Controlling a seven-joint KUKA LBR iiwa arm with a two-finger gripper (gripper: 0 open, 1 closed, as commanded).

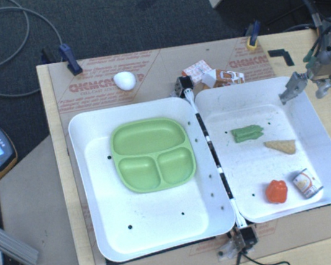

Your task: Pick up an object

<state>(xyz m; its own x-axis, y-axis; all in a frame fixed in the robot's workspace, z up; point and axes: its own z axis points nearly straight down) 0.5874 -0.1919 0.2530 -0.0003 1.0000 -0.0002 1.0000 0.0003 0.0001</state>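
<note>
- the gripper [306, 84] hangs over the right bin's [316, 128] far right corner, its fingers spread apart with nothing between them.
- all places below are given from the right bin. four candidate objects lie inside it, all apart from one another and well clear of the gripper.
- the green piece [247, 133] sits near the bin's middle, closest to the far wall.
- the wedge [281, 147], tan, lies just toward the right of the green piece.
- the can [306, 183] lies on its side by the near right corner, with the red pepper [276, 192] just beside it.
- left of this bin, the left bin [96, 171] holds a green tray [153, 154]; beyond the far walls rest an egg [124, 80] and some wrappers [212, 75].
- likely risks: the gripper is close to the rim, so a straight descent could strike the wall; the flat wedge may slip under the fingertips; the can may roll when pinched; can and pepper sit close enough that one may nudge the other.
</note>
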